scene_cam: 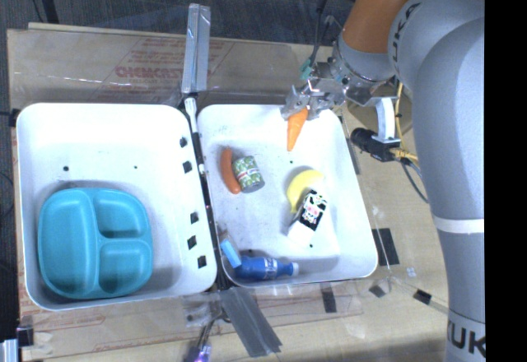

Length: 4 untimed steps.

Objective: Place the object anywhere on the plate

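The claw [306, 103] grips the carrot [294, 130] near the right bin's [350, 187] far edge; lift clear before crossing to the plate [95, 243].

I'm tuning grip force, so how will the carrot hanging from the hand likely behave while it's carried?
The carrot looks like a stiff, smooth toy, so it probably won't flop. It tapers downward and the hand pinches just its top, so it may swing or slip out. It looks small and likely light.
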Available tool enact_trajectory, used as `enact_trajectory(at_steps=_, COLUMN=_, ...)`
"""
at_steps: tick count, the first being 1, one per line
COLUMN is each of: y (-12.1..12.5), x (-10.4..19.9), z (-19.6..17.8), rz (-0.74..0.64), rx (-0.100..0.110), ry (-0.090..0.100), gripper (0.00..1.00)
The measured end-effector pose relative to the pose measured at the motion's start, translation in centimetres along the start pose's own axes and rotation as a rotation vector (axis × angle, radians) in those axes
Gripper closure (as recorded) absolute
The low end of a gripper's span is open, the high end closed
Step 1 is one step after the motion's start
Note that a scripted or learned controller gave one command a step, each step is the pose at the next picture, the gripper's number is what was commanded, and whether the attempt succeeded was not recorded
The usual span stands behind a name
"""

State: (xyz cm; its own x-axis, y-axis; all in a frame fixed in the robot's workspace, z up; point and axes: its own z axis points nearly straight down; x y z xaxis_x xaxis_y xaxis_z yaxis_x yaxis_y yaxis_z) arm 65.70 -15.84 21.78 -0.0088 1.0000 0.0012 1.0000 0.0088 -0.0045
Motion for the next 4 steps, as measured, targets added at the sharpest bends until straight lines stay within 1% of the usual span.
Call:
enact_trajectory(at_steps=1, y=-4.1, x=9.2, z=1.9, rz=-0.11, rx=0.0, ry=-0.001, gripper=1.0)
enact_trajectory(at_steps=2, y=-5.0, x=16.3, z=2.7, rz=-0.073, rx=0.001, ry=-0.001, gripper=1.0)
enact_trajectory(at_steps=3, y=-7.0, x=23.2, z=2.8, rz=-0.332, rx=0.002, ry=-0.001, gripper=1.0)
enact_trajectory(at_steps=4, y=-10.5, x=33.1, z=5.2, rz=-0.382, rx=0.0, ry=-0.002, gripper=1.0)
